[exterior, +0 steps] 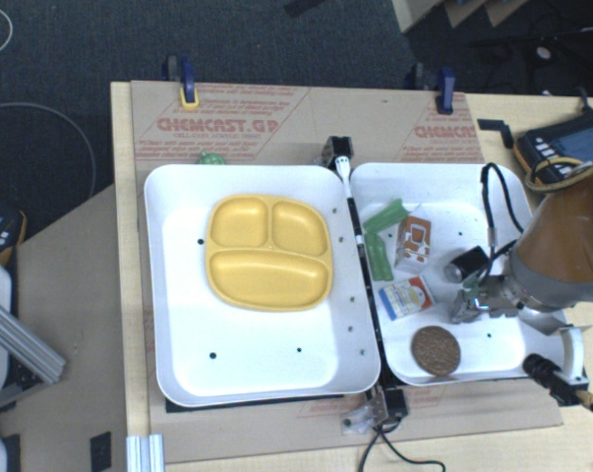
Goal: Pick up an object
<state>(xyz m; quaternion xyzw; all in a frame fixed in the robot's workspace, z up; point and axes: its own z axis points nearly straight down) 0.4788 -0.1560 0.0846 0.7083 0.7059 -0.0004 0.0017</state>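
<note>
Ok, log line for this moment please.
gripper low in right bin | beside brown disc | nothing seen held | yellow tray in left bin

Single fixed camera, mounted above the bench (276, 106), looking down at a slant, far edge of bench toward frame top, near edge toward bottom, left bin (178, 293) and right bin (493, 352) both in frame, moderate standoff, surrounding floor (129, 18) visible.
</note>
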